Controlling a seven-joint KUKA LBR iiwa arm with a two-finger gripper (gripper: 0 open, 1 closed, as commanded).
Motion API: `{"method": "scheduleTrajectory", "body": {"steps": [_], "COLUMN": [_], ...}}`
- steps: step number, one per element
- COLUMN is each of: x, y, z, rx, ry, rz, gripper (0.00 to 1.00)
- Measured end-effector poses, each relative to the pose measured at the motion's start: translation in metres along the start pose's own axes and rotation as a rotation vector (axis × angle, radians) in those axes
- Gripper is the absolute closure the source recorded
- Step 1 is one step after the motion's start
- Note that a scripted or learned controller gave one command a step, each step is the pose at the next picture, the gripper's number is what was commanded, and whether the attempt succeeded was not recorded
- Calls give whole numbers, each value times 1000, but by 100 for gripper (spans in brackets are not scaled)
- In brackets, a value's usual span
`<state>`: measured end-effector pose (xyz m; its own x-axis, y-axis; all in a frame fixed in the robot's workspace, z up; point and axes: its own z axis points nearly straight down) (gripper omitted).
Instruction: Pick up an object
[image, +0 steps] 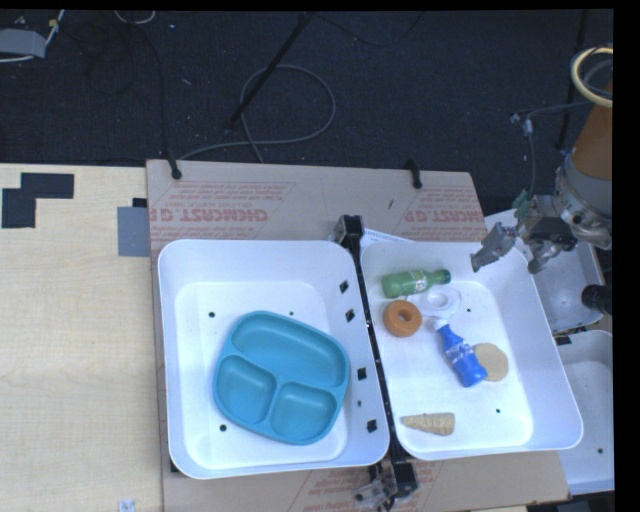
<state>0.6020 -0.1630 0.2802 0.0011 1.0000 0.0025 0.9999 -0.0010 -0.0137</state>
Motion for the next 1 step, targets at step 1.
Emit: {"method": "scheduleTrajectory", "body": {"steps": [1], "x": [0], "y": [2], "z": [-7], "rx": [-11], "ry": [-2], "rz": [-2], "gripper": [0]}}
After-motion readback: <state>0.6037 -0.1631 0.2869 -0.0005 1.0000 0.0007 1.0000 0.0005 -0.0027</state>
